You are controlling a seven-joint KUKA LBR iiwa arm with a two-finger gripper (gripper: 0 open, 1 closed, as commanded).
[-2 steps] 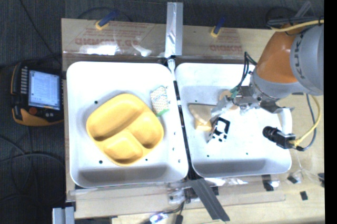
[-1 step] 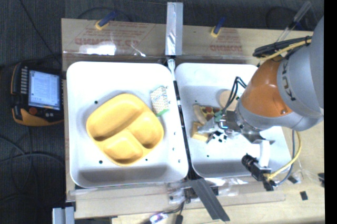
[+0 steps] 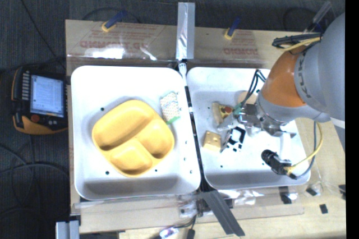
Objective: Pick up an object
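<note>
My gripper (image 3: 234, 138) reaches down into the right bin (image 3: 255, 176) from the right, its black-and-white tip low over the bin floor. A small tan block (image 3: 211, 141) lies just left of the tip, close to or touching it. A small packet with red and yellow print (image 3: 222, 111) lies a little farther back. The arm's orange band (image 3: 279, 86) and grey wrist cover the bin's right half. Nothing shows between the fingers.
The left bin (image 3: 84, 176) holds a large yellow divided tray (image 3: 132, 135) and a small white-and-green packet (image 3: 170, 106). A divider rail (image 3: 192, 120) runs between the bins. A handheld pendant (image 3: 39, 99) lies off the bench at left.
</note>
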